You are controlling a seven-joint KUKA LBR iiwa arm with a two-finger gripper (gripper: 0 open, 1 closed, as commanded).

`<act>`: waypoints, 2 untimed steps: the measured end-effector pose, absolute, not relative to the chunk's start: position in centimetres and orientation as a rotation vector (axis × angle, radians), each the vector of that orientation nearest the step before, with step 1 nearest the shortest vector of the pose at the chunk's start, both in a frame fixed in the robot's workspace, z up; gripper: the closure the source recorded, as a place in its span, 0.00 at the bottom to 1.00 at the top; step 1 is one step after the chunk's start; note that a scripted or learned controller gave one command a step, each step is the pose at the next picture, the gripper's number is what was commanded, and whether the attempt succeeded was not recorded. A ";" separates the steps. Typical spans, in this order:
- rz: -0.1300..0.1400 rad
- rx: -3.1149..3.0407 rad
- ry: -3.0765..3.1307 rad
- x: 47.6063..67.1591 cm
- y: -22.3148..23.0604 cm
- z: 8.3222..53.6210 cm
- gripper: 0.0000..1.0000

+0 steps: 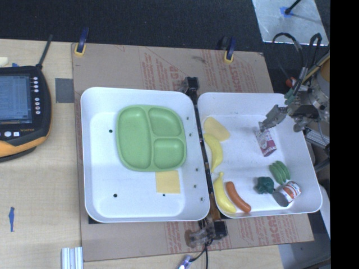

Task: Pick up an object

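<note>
Teach pendant (19, 114) sits at bench's left edge, screen lit, orange trim. Brown cardboard sheet (168, 66) under both bins, held by two blue clamps (82, 41) at its far edge. Grey tape patch (64, 89) just left of the cardboard.

**What Sits Where in My Two Bins**

In the left bin (95, 150) lies a divided plate (150, 137), a flat slice (168, 181) just in front. In the right bin (247, 108), two bananas (215, 150) line the left wall; a sausage (238, 197) touches the nearer one. A packet (267, 143) lies behind the front-right cluster.
</note>
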State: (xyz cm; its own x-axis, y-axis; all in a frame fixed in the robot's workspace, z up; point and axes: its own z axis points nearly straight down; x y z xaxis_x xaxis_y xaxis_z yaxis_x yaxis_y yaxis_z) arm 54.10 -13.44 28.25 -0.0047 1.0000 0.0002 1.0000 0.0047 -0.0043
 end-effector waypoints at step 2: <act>0.003 -2.218 -2.224 55.6 -20.3 20.1 0.00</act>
